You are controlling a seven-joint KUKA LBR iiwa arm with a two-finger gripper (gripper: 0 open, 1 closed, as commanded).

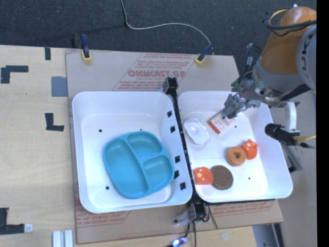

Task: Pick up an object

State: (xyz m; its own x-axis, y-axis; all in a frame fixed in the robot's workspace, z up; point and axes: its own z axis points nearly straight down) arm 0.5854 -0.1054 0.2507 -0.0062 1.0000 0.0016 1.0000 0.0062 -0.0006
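While arm point(288, 45) reaches from right over right bin point(272, 187) | jaws poised at red-white packet point(221, 123) | jaw state unclear

The arm point(288, 40) comes in from the right, at the far right of the scene. Its orange band sits high at the far right corner, with the grey wrist section just below and to the left of it. From there the wrist slants down and leftward, towards the nearer middle of the scene. The tool point(230, 110) hangs at the end of that slant, dark grey and tilted, its tip pointing down and left. The tip appears to sit low, though its height is hard to judge from this slanted look down. Thin cables loop round the orange band at the top.
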